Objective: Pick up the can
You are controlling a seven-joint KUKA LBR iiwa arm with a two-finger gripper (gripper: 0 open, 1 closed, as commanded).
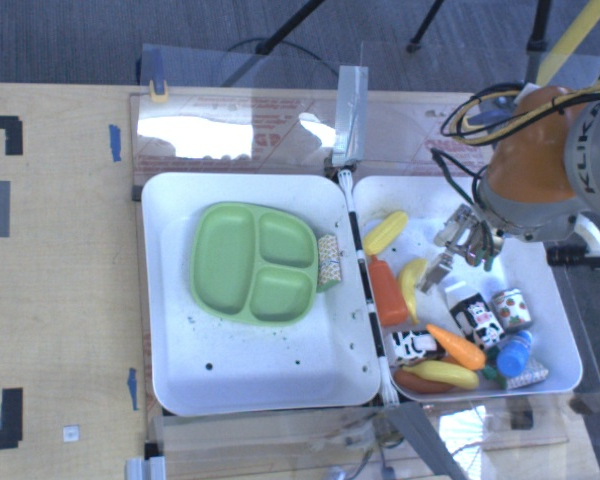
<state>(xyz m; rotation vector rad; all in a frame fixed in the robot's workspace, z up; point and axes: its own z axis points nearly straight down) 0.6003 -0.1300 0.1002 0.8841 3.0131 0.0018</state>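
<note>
Can not yet lifted: gripper above the right bin

Can [512, 308] lay in the right bin [565, 313], near its right wall, a small drum with a patterned label, lying on its side by my reading. It rested on the bin floor, just beside a black-and-white carton [477, 318] and above a blue bottle [515, 353].

The gripper [467, 245] hung over the upper middle of the same bin, up and to the left of the can, and apart from it. Its fingers stood spread, with nothing between them.

Other items crowded the bin: a yellow banana [385, 233] near the top, an orange block [386, 290] along the left wall, and a carrot [455, 345] lower down. The left bin [170, 298] carried a green divided plate [253, 261].

Status, as judged from this view: no part of the pick was complete. Remaining steps were to bring the gripper over the can, descend, close on it and raise it. The carton's closeness left little finger room on that side.
</note>
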